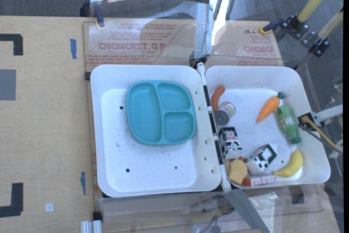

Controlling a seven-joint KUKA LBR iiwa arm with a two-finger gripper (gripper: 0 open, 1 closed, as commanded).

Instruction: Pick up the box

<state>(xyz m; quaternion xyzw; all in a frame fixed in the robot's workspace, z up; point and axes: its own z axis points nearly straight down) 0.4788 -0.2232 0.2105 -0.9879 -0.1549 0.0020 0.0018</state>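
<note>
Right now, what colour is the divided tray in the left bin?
Teal, plain all over. The divided tray shows clearly in the camera view.

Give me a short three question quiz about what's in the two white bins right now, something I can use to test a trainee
1. True or false: the teal divided plate lies in the left bin.
2. Which item lies right beside the green bottle in the right bin? A) the carrot B) the banana C) the cracker
3. Fill in: the black-and-white cow-pattern box sits close to the bin's ____ wall, just below the small round can.

Key: 1 true. 2 A, the carrot. 3 left, the wall beside the divider between the bins.
</note>
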